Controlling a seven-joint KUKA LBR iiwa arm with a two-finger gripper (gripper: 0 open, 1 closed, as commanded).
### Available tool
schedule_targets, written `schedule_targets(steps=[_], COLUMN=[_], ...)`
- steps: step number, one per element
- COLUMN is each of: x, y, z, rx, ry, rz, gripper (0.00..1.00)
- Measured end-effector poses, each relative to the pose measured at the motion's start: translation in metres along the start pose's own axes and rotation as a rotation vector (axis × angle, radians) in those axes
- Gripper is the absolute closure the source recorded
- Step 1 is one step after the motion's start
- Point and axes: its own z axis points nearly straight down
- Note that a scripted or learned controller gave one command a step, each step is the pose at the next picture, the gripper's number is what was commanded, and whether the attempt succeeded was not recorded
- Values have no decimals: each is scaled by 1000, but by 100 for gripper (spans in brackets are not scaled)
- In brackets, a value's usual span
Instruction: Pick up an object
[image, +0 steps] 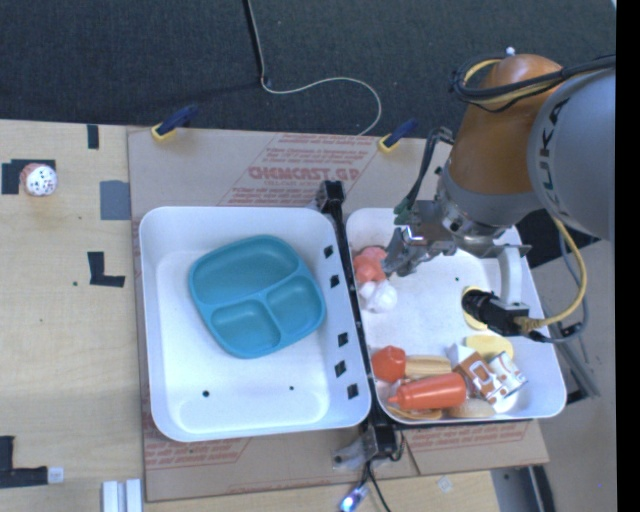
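My gripper (397, 256) hangs over the upper left part of the right bin (440, 300), its dark fingers pointing down just right of a salmon-pink toy (369, 265). A small white piece (380, 294) lies just below that toy. Whether anything sits between the fingers is not visible. Along the bin's front lie a red-orange piece (388, 362), a hot dog toy (432, 390), a yellow piece (487, 346) and a white and orange patterned block (490, 378).
The left bin (170, 390) holds a blue divided plate (258, 295). A black divider (345, 300) runs between the bins. A small white and red ball (40, 181) sits on the bench at far left.
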Motion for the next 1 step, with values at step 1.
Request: schedule_targets(steps=[1], x=[91], y=[-9], z=[-59], rx=[-3], ry=[3], rz=[-6], gripper=[100])
